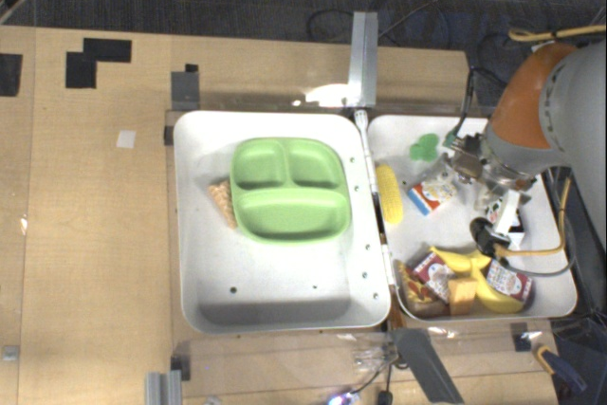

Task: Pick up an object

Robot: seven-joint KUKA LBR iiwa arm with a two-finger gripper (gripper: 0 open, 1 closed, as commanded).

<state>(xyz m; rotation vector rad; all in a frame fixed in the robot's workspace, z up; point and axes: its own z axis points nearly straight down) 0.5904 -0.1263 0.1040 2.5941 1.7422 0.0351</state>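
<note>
While the arm reaches over the right bin, its tool sits just up and right of a red-and-white packet, and I honestly can't tell how far open it is or if it's got anything. Packet lies between the corn and the tool, with bananas piled at the bin's near edge. Left bin has a green tray.

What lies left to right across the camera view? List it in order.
In order: tan crumbly piece → green divided tray → yellow corn cob → red, white and blue packet.
</note>
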